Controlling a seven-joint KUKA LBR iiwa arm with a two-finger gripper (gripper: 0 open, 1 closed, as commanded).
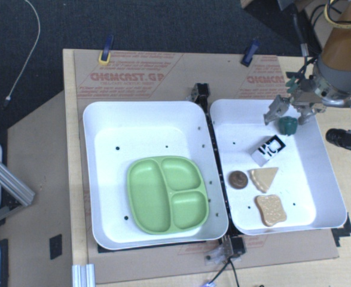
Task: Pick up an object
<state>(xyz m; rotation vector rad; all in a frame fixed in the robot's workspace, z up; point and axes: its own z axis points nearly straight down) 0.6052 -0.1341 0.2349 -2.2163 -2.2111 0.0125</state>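
My gripper (291,115) hangs over the back of the right bin (324,160), its two fingers spread apart and open. A small teal object (288,125) sits just below and between the fingertips; I cannot tell whether they touch it. Further forward lie a black and white block (268,149), a round brown cookie (238,180), a pale triangular wedge (264,177) and a slice of toast (271,210).
The left bin (103,136) holds a green divided plate (166,193). A black clamp (200,92) sits at the back where the bins meet. Blue clips (250,52) pin the cardboard base at the rear. The arm's orange band (342,46) rises at the right.
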